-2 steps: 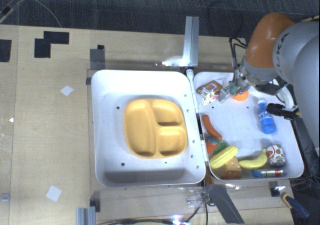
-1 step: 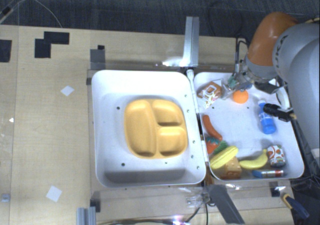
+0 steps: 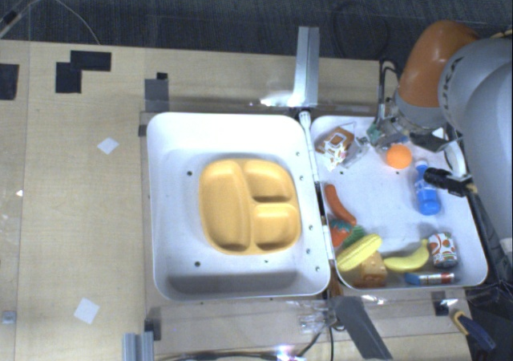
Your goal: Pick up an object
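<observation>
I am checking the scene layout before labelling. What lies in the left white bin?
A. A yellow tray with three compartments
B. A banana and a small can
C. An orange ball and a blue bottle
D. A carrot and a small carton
A: the yellow divided tray lies alone in the left bin, while the banana, orange ball and blue bottle are in the right bin.

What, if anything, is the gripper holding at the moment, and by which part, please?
It cannot be told. The gripper sits low at the back of the right white bin, close to the small round orange ball, but nothing is visibly between its fingers.
</observation>
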